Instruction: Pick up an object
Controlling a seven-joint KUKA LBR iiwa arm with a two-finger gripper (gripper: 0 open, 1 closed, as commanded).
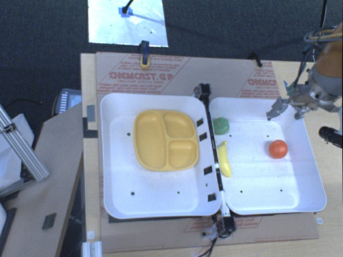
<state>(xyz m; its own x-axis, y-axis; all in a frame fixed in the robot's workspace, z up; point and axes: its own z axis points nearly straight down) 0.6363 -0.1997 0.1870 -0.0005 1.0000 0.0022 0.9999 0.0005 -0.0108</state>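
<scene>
From the fixed camera above the bench, two shallow white plastic bins sit side by side on a cardboard-covered board, their inner rims meeting along a dark clamped seam down the middle. The left bin (pixel 115 159) holds a yellow three-compartment plastic tray (pixel 165 140) lying flat near its centre, with bare white floor all around it out to the rim. The right bin (pixel 268 197) has wide open floor across its lower half and its middle.

Inside the right bin lie three small objects. A green round ball-like object (pixel 221 125) rests near the upper left corner, close to the seam. A yellow banana-shaped toy (pixel 225 160) lies just below it, along the left wall. An orange-red round fruit-like object (pixel 278 149) sits apart from both, toward the right side of the bin floor.

The grey two-finger gripper (pixel 285 109) is at the upper right of that bin, over its far rim, with the arm's orange band above it at the frame edge. Its fingers look spread apart with nothing between them. The orange-red object lies below the fingertips, near but clearly apart from them.
</scene>
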